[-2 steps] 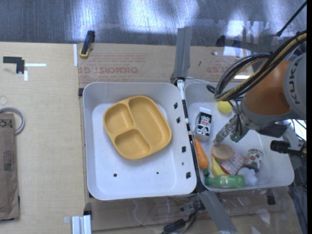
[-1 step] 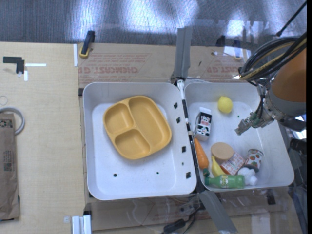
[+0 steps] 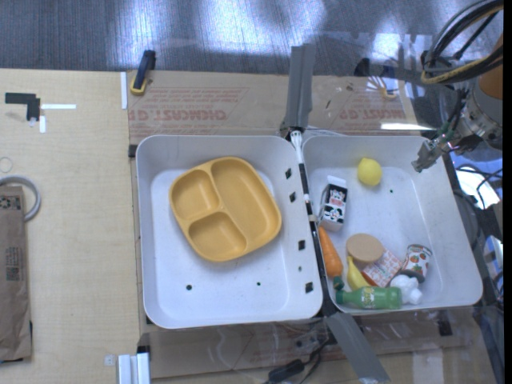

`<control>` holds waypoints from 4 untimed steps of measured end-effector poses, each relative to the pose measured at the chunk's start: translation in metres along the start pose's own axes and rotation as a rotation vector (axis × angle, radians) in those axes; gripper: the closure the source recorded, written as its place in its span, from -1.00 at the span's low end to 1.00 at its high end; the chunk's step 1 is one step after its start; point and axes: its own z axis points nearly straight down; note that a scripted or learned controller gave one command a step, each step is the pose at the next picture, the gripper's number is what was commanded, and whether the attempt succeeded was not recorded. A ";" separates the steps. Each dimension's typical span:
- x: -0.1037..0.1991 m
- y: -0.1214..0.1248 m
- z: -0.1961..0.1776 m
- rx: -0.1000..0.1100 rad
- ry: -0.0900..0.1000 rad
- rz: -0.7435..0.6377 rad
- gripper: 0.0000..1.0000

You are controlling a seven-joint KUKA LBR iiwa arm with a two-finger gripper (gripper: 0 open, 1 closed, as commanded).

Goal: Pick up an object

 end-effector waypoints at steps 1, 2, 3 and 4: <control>0.000 0.001 -0.009 -0.001 -0.003 -0.003 1.00; -0.054 0.040 0.099 0.000 -0.001 -0.090 1.00; -0.033 0.042 -0.008 -0.003 -0.002 -0.109 1.00; -0.034 0.042 -0.017 -0.003 -0.005 -0.111 1.00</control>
